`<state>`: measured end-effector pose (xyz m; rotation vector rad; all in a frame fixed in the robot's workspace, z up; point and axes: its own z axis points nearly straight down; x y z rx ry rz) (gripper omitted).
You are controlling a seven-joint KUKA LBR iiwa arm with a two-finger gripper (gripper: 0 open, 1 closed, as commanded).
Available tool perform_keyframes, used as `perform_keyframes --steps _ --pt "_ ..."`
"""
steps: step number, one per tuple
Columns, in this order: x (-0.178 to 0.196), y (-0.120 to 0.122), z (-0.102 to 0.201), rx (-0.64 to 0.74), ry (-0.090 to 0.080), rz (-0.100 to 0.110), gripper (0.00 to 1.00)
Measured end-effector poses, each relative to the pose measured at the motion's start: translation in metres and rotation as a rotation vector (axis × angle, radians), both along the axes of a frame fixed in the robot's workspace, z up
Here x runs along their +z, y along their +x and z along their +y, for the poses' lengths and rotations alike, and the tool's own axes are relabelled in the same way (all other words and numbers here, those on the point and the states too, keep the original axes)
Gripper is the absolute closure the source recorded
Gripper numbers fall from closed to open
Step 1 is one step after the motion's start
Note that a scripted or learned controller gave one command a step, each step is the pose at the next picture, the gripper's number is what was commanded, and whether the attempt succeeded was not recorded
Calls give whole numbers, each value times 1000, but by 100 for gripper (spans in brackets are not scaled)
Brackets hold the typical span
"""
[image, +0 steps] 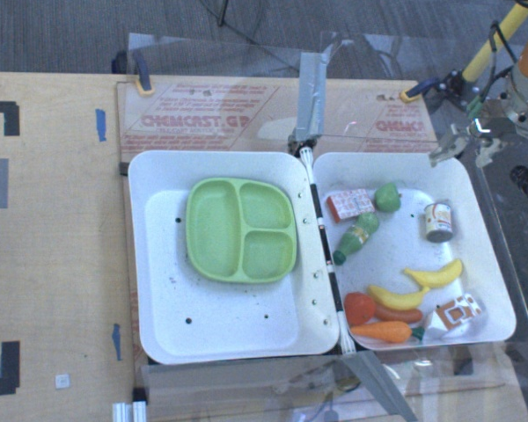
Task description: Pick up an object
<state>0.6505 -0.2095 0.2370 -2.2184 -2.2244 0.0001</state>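
Note:
The right bin point(488, 236) holds several toy foods. A red and white box point(349, 204) and a green ball-like piece point(387, 197) lie at its far side. A green bottle point(355, 237) rests near its left wall and a small can point(437, 221) near the right. Toward the front are a banana point(434, 274), a second yellow piece point(396, 298), a red piece point(360, 307), a carrot point(385, 331) and an orange and white carton point(458, 313). My gripper point(462, 145) hangs over the bin's far right corner, apart from all of them.
The left bin point(158, 262) bears a light green divided plate point(242, 229). A metal divider point(310, 104) rises behind the seam between the bins. Cardboard sheets point(202, 117) lie behind both bins. Wooden bench top point(53, 236) spreads to the left.

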Motion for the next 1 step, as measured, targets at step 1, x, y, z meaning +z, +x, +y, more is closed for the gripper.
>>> perform_keyframes --steps 1 --pt "-121 -62 18 66 -1 -3 0"
